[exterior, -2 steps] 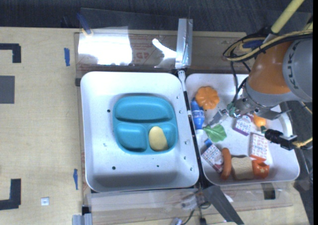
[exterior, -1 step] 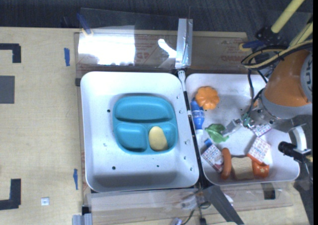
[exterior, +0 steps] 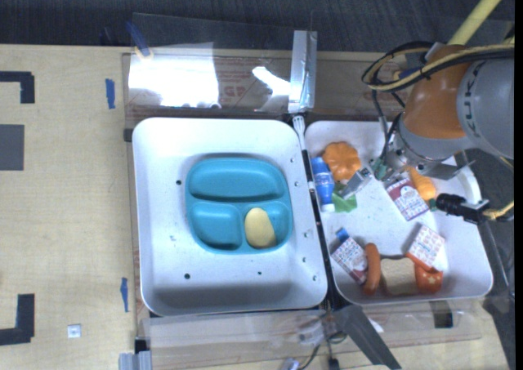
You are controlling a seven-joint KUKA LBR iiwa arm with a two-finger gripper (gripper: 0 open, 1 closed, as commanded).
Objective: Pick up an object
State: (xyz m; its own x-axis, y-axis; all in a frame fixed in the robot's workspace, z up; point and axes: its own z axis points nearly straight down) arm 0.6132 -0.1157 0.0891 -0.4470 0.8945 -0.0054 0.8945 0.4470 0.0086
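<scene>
The right bin (exterior: 478, 278) holds several small items. Among them are an orange toy (exterior: 341, 159), a blue bottle (exterior: 323, 182), a green block (exterior: 345, 202) and a red-and-white packet (exterior: 406, 197). Toward the front lie two more packets (exterior: 350, 254) (exterior: 427, 246), a red sausage (exterior: 373, 266) and a tan slice (exterior: 399, 274). My gripper (exterior: 382, 166) hangs under the orange-banded wrist (exterior: 433, 107), low over the bin's back part, between the orange toy and the red-and-white packet. The wrist hides its tip.
The left bin (exterior: 155, 197) carries a blue divided plate (exterior: 233, 180) with a yellow egg-shaped piece (exterior: 260, 226) in its front right compartment. A clear shield with a metal post (exterior: 302, 70) stands behind the bins. Cables (exterior: 400, 66) loop by the wrist.
</scene>
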